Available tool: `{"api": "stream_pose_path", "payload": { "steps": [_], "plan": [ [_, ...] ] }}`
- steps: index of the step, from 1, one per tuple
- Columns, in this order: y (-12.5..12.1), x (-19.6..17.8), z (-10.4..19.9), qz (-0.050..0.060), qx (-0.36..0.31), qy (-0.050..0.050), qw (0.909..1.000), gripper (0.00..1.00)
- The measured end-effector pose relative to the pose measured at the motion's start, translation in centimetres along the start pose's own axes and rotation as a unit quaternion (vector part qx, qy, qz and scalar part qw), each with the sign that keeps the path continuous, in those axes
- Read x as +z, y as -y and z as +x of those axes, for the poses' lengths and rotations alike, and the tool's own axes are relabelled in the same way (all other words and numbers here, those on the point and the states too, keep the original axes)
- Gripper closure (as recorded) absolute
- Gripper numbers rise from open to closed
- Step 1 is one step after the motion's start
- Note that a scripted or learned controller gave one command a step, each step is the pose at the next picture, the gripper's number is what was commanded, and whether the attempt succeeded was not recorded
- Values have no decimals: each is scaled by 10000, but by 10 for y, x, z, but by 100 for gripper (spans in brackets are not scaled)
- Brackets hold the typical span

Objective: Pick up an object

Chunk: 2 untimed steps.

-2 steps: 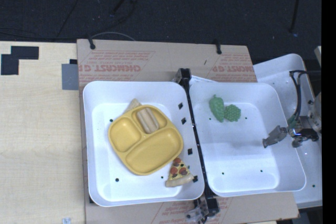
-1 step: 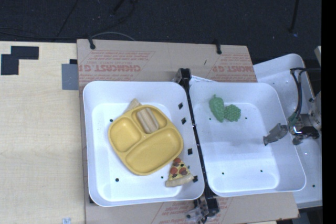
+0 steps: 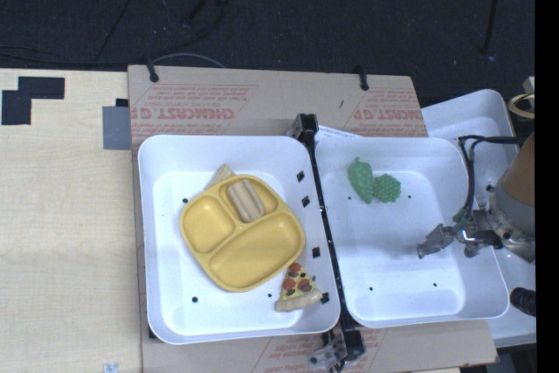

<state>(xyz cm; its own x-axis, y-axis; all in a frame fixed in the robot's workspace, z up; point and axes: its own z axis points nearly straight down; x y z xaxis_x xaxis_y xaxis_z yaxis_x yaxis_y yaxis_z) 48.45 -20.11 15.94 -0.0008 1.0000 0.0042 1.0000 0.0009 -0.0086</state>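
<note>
Counter [image 3: 61, 214]: pale wood, cardboard sheet [image 3: 271, 105] laid under both bins.
Left bin [image 3: 162, 275]: white, holds yellow divided plate, pizza slice.
Right bin [image 3: 410, 297]: white, holds green toy, arm reaching in over its right edge.
Arm [image 3: 524, 205]: at right edge of view, low over right bin.
Yellow divided plate [image 3: 249, 245]: centre of left bin, hot dog bun [image 3: 246, 199] in its upper compartment.
Green toy [image 3: 374, 183]: upper left of right bin, well apart from jaws.
Pizza slice [image 3: 299, 288]: flat, just beside plate's lower right rim.
Jaws [image 3: 437, 240]: near right bin floor, right of centre, nothing between them; open or closed, cannot tell.
</note>
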Motion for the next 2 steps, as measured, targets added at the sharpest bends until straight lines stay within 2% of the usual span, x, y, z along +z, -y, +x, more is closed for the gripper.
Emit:
{"api": "stream_pose_path", "payload": {
  "steps": [1,2],
  "plan": [
    [4,64,-1,0,5,0,10000,0],
    [4,72,0,-29,8,13,10000,0]
  ]
}}
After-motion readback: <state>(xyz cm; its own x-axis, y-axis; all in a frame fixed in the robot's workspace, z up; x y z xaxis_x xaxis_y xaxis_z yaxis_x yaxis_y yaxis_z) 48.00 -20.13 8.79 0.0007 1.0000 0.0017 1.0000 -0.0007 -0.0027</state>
